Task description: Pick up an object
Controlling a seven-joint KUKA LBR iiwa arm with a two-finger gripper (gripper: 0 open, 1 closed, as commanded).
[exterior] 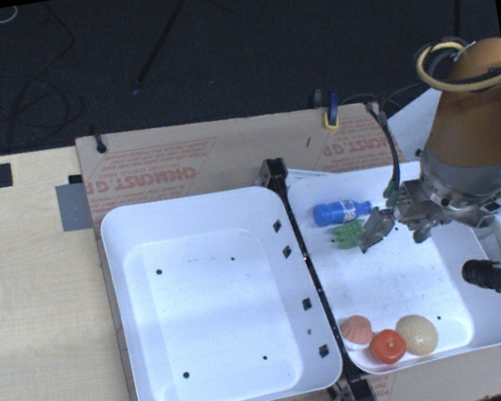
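Observation:
The right bin [480,318] holds several small objects. A blue bottle [340,211] lies on its side near the bin's far left, and a small green object [349,234] sits just in front of it. My gripper [396,231] hovers low over the middle of this bin, open, with nothing between its fingers. Its left finger [374,228] ends right beside the green object, and I cannot tell whether they touch. At the near edge sit a pink piece [355,329], a red round fruit [387,346] and a beige ball [417,333].
The left bin [137,261] lies next to the right one, with a black divider [305,271] between them. The arm's grey and orange body [472,129] hangs over the right bin's far right side. Cardboard [187,162] lies under both bins.

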